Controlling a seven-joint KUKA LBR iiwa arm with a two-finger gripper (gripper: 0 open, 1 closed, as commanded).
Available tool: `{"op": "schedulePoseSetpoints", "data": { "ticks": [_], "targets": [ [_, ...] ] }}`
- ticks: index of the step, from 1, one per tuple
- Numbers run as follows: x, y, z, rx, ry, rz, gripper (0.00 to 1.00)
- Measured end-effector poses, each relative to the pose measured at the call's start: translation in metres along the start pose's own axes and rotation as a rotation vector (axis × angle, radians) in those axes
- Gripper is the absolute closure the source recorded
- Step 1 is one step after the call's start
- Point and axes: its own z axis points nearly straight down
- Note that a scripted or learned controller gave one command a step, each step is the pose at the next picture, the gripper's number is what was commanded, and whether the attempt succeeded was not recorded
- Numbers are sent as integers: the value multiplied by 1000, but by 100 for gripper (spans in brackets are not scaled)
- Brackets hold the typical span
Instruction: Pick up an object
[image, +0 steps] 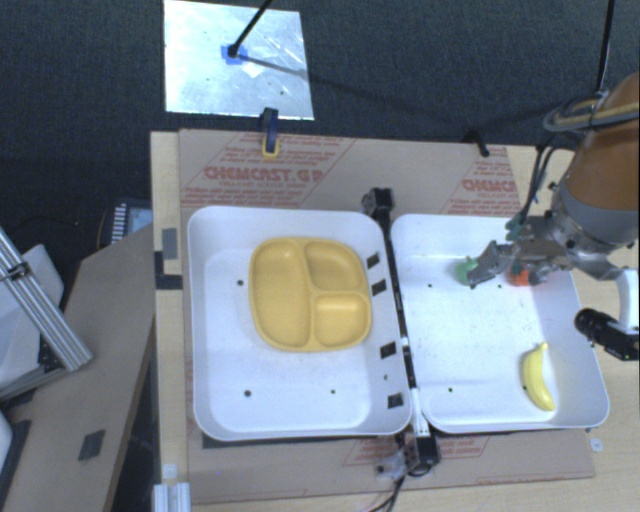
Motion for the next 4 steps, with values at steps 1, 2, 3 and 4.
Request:
{"op": "schedulePoseSetpoints", "data": {
  "ticks": [1,2,3,4],
  "targets": [
    [0,2,-5,-10,-1,-2,0],
    [5,-2,39,-7,0,0,0],
    [9,1,82,-5,0,0,0],
    [0,-3,138,-4,0,1,0]
  ]
}}
